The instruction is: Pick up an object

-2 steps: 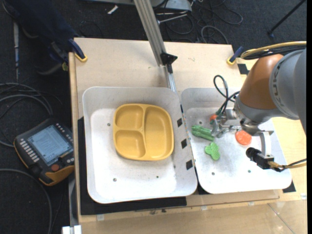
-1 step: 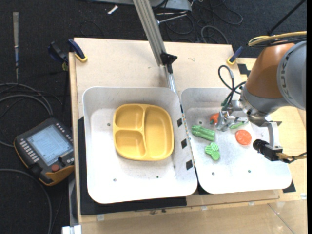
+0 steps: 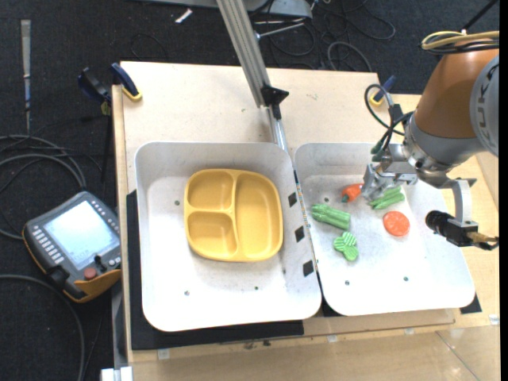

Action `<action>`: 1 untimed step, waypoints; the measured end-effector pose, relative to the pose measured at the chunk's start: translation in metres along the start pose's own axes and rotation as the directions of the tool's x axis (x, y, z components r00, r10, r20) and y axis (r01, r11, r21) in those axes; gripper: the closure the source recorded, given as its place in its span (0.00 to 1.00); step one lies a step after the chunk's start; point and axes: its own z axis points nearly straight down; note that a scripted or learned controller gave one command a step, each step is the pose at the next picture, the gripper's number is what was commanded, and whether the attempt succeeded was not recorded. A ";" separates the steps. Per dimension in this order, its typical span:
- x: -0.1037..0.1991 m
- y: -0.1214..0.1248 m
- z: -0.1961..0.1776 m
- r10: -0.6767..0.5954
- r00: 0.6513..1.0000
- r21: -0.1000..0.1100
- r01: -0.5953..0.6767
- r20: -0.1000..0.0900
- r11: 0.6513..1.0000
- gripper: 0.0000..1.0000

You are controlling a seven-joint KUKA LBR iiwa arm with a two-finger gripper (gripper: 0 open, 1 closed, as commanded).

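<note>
Camera view, looking down at a slant: two white bins sit side by side on the counter (image 3: 198,94). The left bin (image 3: 159,292) carries a yellow divided plate (image 3: 234,214). The right bin (image 3: 429,284) holds the candidates — a green pod (image 3: 330,216), a green ridged piece (image 3: 346,247), a red-orange disc (image 3: 396,224), a small orange piece (image 3: 352,190) and a green bean-like piece (image 3: 386,201).

From the right, the arm's gripper (image 3: 381,182) hangs low at the bean-like piece, with the orange piece just beside it. Whether the jaws stand wide or narrow I cannot tell; the wrist hides them.

To do the grasp well, I judge the jaws should straddle the bean across its narrow width, settle fully before closing, and lift straight up — keeping clear of the orange piece.
</note>
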 end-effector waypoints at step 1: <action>0.000 0.002 -0.043 0.000 1.000 0.001 0.000 0.000 1.000 1.00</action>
